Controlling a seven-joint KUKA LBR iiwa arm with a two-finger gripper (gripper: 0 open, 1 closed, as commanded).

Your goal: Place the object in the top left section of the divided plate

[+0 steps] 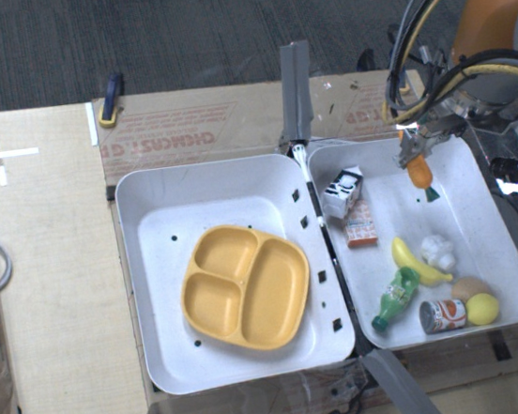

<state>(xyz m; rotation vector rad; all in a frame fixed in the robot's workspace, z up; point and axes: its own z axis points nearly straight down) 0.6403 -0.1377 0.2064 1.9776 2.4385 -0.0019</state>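
Small orange carrot [419,173] with green tip, upright.

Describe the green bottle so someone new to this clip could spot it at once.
Look in the right bin, in its lower half nearer the divider between the bins. The green bottle lies tilted there, its top end touching the banana, with a can to its right. It is the only green, long-necked thing in that cluster.

The arm [490,19] reaches in from the right, its gripper [416,154] lowered, fingers pointing down.
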